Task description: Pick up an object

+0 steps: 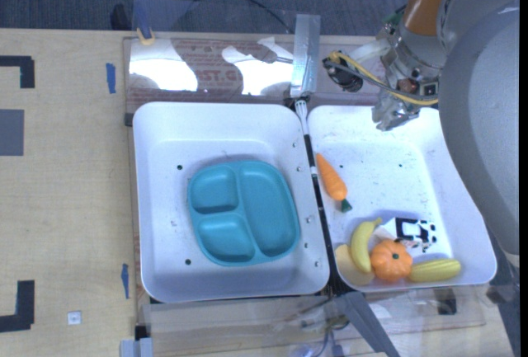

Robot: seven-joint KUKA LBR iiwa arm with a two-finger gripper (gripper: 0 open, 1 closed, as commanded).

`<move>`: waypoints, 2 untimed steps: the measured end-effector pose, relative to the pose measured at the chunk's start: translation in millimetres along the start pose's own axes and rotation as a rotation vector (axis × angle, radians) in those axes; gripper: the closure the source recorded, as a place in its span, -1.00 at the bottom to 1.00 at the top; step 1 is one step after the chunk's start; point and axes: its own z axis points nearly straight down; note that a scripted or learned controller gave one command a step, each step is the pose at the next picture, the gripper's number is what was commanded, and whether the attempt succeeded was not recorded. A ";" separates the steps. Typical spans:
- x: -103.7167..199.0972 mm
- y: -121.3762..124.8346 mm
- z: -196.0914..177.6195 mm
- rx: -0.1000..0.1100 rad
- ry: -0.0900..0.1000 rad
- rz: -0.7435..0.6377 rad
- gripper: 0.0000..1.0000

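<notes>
In the right bin lie an orange carrot near its left wall, a yellow banana, a small orange pumpkin, a yellow corn-like piece and a black-and-white toy at the front. My gripper hangs over the far edge of the right bin, well behind and apart from these objects. Nothing shows between its fingers.
The left bin holds a teal divided plate. A metal divider bar stands behind the seam between the bins. Cables trail by the wrist. The arm's grey body covers the right side.
</notes>
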 end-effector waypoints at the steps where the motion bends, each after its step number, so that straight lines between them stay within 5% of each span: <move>1: 0.8 0.9 -11.6 -0.001 0.006 0.002 1.00; 2: 1.1 1.8 -20.9 -0.001 0.007 0.005 1.00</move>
